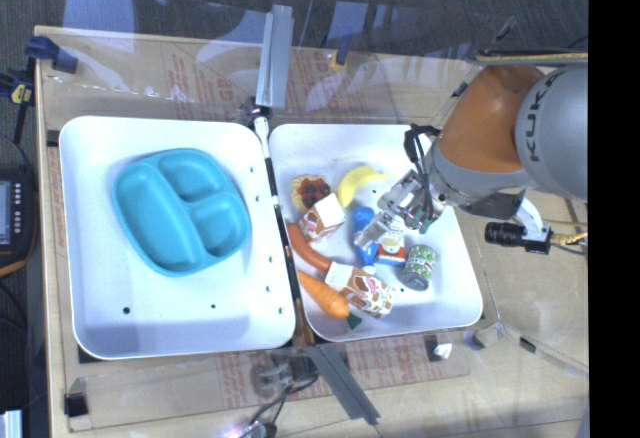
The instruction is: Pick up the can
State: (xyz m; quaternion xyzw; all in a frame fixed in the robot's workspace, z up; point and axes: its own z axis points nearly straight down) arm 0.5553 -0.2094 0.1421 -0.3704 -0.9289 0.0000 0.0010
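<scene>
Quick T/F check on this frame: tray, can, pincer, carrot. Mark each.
1. The blue tray lies in the left bin. True.
2. The can sits on the blue tray. False: it lies in the right bin, near its right side.
3. The pincer is over the right bin. True.
4. The carrot lies outside both bins. False: it is in the right bin, near the front left.
5. The can is lifted clear of the bin. False: it rests on the bin floor.

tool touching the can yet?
Cannot tell. In the camera view the tool sits just up-left of the can in the right bin, over the clutter, but the slant hides whether any gap separates them.
</scene>
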